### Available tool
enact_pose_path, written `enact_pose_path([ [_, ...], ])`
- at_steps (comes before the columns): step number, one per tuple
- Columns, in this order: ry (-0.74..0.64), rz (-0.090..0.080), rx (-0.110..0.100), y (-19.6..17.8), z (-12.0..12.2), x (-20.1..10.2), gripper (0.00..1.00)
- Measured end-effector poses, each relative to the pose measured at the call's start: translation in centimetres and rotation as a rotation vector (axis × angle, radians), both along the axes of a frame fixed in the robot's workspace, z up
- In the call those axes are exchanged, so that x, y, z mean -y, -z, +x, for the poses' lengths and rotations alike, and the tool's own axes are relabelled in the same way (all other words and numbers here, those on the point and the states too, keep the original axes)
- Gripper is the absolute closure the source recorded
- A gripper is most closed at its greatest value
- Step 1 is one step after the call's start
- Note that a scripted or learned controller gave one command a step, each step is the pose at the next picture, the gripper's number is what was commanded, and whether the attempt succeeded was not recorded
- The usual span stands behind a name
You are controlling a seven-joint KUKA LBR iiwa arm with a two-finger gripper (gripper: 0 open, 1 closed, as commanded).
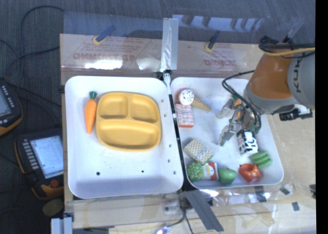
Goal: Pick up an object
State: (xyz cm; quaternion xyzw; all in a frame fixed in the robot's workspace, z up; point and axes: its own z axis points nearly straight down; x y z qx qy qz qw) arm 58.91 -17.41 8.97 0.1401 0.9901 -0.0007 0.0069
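Note:
My gripper (225, 123) hangs over the right bin (215, 87), its two metal fingers spread apart with nothing between them. Just right of it lies a black-and-white cow-print carton (248, 143). A checkered cracker box (198, 151) sits lower left of the fingers. An ice-cream cone toy (190, 98) and a red-white carton (185, 115) lie at the bin's left side. Along the front edge are a small bottle (209, 171), a green vegetable (227, 176), a red pepper (250, 172) and a green pepper (261, 158).
The left bin (77, 176) holds a yellow divided plate (128, 120) and a carrot (90, 114) beside it. The arm's orange band (277, 77) rises at the right. A pendant and tablet (38, 156) lie left of the bench.

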Motion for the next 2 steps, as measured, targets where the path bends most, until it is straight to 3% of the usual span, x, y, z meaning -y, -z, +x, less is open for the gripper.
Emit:
enact_pose_path([
  [1, 0.075, 0.003, 0.000, -0.1, -5.9, 3.8, 0.00],
  [2, 0.027, 0.000, -0.001, 0.1, 3.1, 3.0, 0.00],
])
